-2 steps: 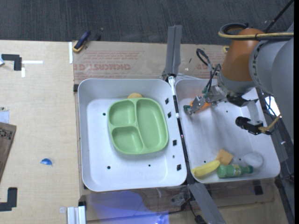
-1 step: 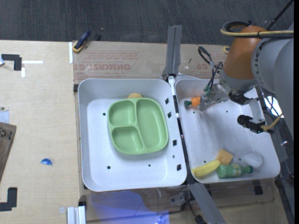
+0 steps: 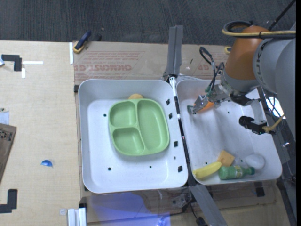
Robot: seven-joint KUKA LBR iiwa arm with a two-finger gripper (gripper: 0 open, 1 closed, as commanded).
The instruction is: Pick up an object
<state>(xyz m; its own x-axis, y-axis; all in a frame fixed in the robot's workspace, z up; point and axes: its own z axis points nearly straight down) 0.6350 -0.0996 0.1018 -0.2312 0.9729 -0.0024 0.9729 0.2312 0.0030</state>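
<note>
Going from the left, the left bin (image 3: 94,140) carries one green divided plate (image 3: 139,126), three compartments, lying flat near the bin's middle, with one small yellow-orange piece (image 3: 135,96) peeping out just past its far rim. The plate looks like stiff, light plastic, smooth and rather slippery; lying flat, it would probably have to be taken by its raised rim. In the right bin (image 3: 221,135), the gripper (image 3: 203,104) sits low near the far left corner, and a small orange object (image 3: 207,106) shows right at its tip; whether the jaws are clenched on it or released I cannot tell, so I would not count it as held. It looks light and small, an easy pinch across its narrow width. Along the right bin's near edge lie one yellow banana (image 3: 207,170), likely a light, rigid toy best gripped across its middle, one orange chunk (image 3: 226,157) touching it, one green bottle (image 3: 235,172) on its side, round and prone to roll, and one pale, whitish object (image 3: 254,161) near the near right corner, too indistinct to name.
</note>
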